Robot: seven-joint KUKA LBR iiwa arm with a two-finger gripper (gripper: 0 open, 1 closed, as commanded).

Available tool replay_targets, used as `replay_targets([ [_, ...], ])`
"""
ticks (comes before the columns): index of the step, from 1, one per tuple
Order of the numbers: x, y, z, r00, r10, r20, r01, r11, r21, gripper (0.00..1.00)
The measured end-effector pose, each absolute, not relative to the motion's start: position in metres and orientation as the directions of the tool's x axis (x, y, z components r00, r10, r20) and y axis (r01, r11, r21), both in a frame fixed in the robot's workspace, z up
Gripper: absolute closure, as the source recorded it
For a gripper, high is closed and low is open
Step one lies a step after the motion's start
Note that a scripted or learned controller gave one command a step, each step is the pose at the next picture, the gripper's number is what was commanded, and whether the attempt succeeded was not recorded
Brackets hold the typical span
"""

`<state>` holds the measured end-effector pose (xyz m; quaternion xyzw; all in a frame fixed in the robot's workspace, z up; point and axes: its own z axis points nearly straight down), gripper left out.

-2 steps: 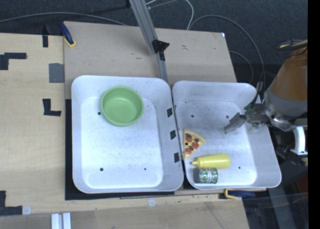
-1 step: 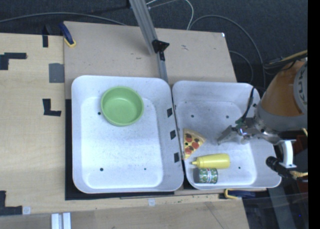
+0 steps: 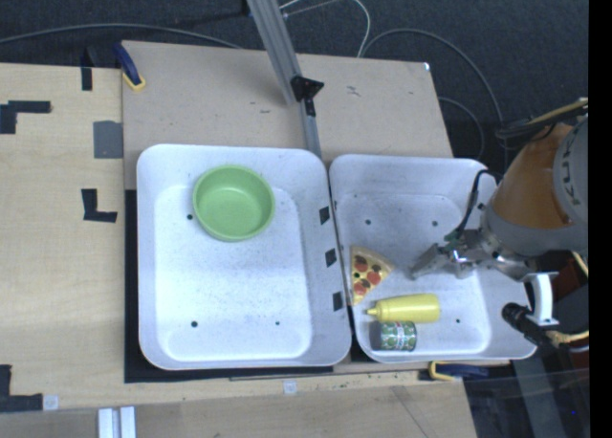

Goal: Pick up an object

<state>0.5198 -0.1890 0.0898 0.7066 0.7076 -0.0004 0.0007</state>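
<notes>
The right bin holds three small things crowded toward its near-left corner: a yellow bottle lying on its side, a squat green can touching it on the near side against the bin's front wall, and a pizza slice just beyond, hard by the left wall. The bottle looks smooth and plastic, the can shiny with a printed label too small to read. The far half of this bin is bare, speckled white, leaving open floor there.

The gripper hangs above the bin floor just beyond and right of the bottle, touching none of the three; its grey fingers are blurred together and I cannot tell how they stand. The arm is cut off at the right edge.

In the left bin a round green bowl sits at the far end, with wide bare floor in front of it.
</notes>
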Motion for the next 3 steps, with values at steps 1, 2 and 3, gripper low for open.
replay_targets([
  [1,0.520,-0.188,0.100,-0.003,1.000,0.000,1.000,0.003,0.000,1.00],
  [2,0.524,-0.187,0.143,-0.002,1.000,-0.001,1.000,0.002,0.002,1.00],
  [3,0.525,-0.192,0.205,-0.002,1.000,-0.002,1.000,0.002,0.005,1.00],
])
